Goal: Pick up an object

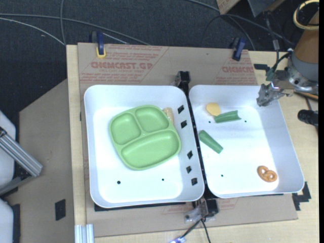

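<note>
The right bin (pixel 283 135) holds a yellow round piece (pixel 213 108), a green stick (pixel 226 117) just below it, a second green stick (pixel 210 141) lying at a slant nearer the divider, and a small brown pretzel (pixel 267 174) near the front right corner. My gripper (pixel 265 96) hangs at the right bin's back right corner, over its rim and apart from all of these. Nothing shows between its tips.
The left bin (pixel 101 171) bears a green three-part plate (pixel 145 136) with a small tan object (pixel 167 115) at its back right edge. Black clips run along the divider (pixel 188 135). Blue clamps hold the board at the back. Cables lie on the dark floor behind.
</note>
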`<state>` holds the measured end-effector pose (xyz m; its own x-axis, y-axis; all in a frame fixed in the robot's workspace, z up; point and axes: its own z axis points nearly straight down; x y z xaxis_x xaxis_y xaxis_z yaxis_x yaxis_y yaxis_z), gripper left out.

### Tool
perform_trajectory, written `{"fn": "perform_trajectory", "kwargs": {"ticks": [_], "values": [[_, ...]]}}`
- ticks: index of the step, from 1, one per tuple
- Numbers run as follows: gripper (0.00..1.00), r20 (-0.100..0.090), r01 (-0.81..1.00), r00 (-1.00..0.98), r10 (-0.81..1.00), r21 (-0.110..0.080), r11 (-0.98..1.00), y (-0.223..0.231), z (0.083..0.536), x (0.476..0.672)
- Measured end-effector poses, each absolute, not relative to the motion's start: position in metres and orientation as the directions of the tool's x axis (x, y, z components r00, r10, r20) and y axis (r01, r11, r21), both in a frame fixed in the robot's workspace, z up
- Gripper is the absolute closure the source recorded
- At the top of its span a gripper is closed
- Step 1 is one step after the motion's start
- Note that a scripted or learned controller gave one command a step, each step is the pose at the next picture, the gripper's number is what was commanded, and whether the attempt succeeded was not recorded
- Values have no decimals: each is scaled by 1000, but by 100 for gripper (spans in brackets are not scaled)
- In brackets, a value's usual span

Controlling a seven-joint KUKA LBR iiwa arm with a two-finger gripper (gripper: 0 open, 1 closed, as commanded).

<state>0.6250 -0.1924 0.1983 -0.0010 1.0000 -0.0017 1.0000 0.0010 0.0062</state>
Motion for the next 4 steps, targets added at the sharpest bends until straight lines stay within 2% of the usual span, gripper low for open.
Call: {"fn": "perform_trajectory", "kwargs": {"ticks": [2,3,4], "values": [[100,-2,1000,-1,1000,8,1,-192,296,635],[100,3,1000,-6,1000,-3,6,-134,278,635],[100,4,1000,-5,1000,-3,6,-76,263,631]]}}
